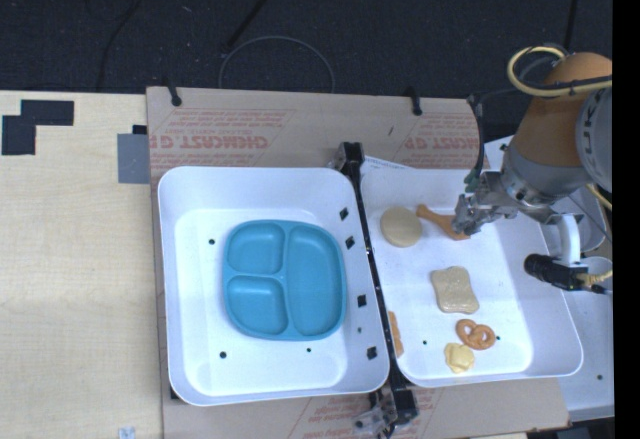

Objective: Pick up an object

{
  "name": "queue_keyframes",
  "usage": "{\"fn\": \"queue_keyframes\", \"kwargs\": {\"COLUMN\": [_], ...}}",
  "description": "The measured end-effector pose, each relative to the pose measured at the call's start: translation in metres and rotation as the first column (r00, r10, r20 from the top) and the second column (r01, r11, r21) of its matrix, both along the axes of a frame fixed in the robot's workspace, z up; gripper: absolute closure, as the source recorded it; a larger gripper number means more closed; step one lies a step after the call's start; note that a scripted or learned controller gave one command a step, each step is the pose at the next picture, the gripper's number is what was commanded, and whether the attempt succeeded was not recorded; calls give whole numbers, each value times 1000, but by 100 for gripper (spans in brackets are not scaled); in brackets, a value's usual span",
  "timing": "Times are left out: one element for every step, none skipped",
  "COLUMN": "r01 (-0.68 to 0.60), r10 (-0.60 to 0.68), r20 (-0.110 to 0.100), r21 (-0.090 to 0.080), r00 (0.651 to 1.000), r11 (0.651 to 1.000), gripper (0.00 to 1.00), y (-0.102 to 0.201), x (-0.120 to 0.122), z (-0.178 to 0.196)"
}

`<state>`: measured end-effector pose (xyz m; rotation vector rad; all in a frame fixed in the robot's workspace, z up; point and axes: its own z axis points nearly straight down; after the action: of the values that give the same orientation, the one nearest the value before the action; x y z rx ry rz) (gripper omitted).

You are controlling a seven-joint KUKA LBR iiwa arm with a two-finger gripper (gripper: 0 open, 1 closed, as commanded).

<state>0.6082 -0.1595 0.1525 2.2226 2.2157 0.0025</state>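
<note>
Low in the right bin (560, 347) lay a pretzel (476, 334), while the tool (468, 217) sat on an orange stick (437, 219), grip unclear, probably about to squeeze and lift.

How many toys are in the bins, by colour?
Blue: 1, the divided plate in the left bin
Tan or beige: 2, the round piece and the bread slice
Orange: 3, the stick by the gripper, the pretzel, the edge piece
Yellow: 1, the lump
Total: 7
</note>
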Motion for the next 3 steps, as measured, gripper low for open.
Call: {"fn": "queue_keyframes", "kwargs": {"r01": [-3, -3, -8], "r10": [3, 3, 8], "r20": [-2, -1, -7], "r21": [1, 0, 4], "r00": [1000, 1000, 1000], "r11": [1000, 1000, 1000], "gripper": [100, 100, 100], "y": [-3, -8, 55], "x": [1, -2, -6], "z": [43, 86, 83]}}
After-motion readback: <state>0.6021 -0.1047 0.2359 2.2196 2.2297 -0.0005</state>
